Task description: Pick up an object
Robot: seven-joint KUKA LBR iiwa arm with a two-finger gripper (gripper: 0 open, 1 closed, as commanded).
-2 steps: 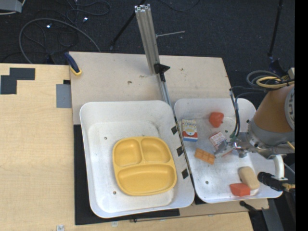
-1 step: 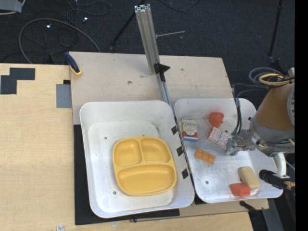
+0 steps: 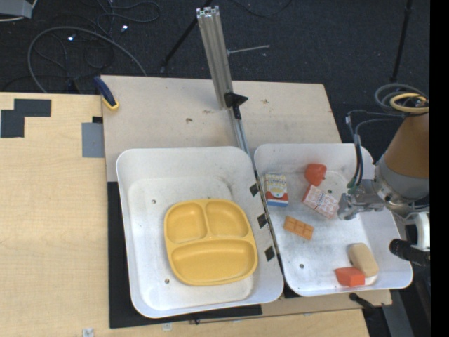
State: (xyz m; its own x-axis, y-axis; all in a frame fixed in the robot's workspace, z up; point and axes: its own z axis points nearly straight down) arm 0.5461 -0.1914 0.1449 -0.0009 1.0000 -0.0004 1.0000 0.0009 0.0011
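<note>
Gripper (image 3: 349,208) low in right bin (image 3: 393,276) beside patterned box (image 3: 320,201) — jaw state unclear.

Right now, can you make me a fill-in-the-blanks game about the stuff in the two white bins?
1. The yellow tray lies in the ____ bin.
2. That tray has ____ compartments.
3. The gripper is over the ____ bin.
4. The small orange bar lies in the same bin as the ____ carton.

Missing words: left; three; right; small

Dark carpeted floor (image 3: 316,41) strewn with cables (image 3: 63,44); light wooden tabletop (image 3: 49,209), possibly plywood.
</note>
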